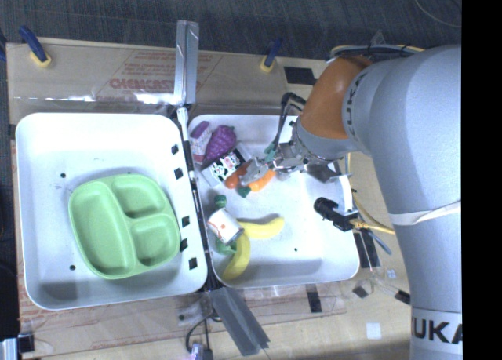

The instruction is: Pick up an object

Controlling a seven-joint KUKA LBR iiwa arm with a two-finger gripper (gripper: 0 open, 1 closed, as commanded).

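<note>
- The arm (408, 162) is reached into the right bin (329, 260) from its right edge.
- A green tray (124, 225) is seen in the left bin (47, 147).
- The gripper (271, 169) is lowered at the carrot (257, 182), near the far-left corner; whether it is clamped cannot be told.
- Nothing is judged lifted yet; grasping and raising are left.

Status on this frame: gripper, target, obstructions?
Gripper low in right bin, at the carrot; grip unclear. Grapes, carton crowd it. Bananas apart.
</note>
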